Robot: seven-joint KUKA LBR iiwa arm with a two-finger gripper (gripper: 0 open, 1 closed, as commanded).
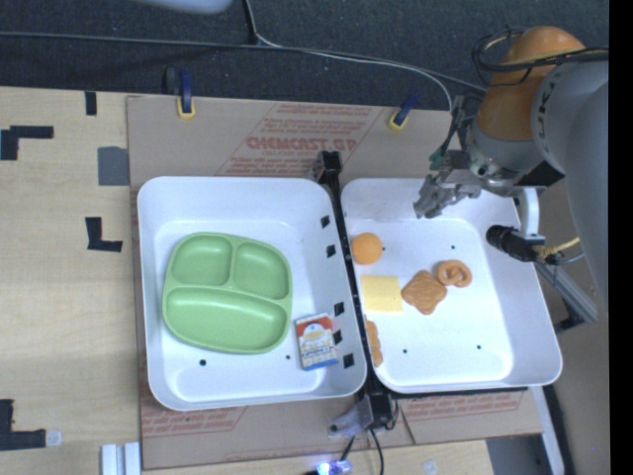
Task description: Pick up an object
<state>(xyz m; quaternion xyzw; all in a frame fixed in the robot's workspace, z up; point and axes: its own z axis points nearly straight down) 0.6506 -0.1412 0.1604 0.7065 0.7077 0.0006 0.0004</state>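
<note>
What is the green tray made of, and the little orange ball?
The green tray looks like smooth moulded plastic: even colour, rounded dividers, soft shine. The orange ball seems to be a toy fruit, probably plastic or foam, since its colour is flat and matte; the view cannot settle which.

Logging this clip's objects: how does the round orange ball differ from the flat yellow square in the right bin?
The round orange ball is a rounded, orange shape; the flat yellow square is pale, thin and straight-edged. The ball lies nearer the bin's far side, the square just below it in the view. Both lie in the right white bin, by its left wall, apart from the claw.
</note>
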